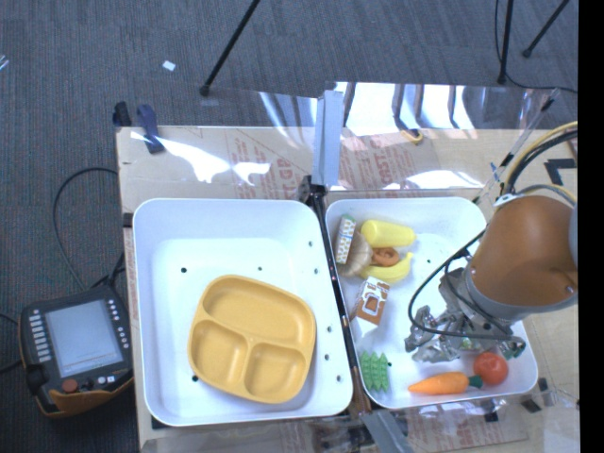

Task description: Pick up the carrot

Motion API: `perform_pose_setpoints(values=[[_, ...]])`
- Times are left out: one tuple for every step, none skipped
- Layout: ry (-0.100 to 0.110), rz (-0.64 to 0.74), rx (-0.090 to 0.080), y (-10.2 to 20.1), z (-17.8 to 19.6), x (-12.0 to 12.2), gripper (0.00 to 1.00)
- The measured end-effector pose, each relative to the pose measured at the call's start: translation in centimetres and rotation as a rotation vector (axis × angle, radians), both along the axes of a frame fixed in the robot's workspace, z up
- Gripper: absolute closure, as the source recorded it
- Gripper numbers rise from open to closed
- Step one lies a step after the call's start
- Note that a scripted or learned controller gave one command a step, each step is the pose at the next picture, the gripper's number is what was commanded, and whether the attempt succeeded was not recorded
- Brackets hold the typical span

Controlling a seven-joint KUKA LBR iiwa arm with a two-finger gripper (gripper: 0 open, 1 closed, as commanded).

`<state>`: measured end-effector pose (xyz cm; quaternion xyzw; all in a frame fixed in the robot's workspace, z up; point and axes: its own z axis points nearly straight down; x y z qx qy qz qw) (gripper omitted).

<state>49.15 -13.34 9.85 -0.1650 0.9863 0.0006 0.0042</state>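
Carrot (pixel 439 383) lies flat along the near wall of the right bin (pixel 472 208), leaf end toward the tomato (pixel 491 367) just beside it, free of any grip. Tool (pixel 436 345) hangs just above and behind the carrot, likely lining up a descent; cannot tell its state under the cable clutter. The yellow tray (pixel 252 338) sits in the left bin (pixel 160 253), well apart.

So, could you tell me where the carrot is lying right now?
The carrot lies at the near edge of the right bin, beside the red tomato, just below the gripper.
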Motion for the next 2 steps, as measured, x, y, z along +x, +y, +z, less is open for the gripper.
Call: perform_pose_setpoints(values=[[0.007,-0.113,0.000,4.8,1.6,1.0,1.00],[0.011,0.053,0.000,3.4,0.2,0.8,1.00]])
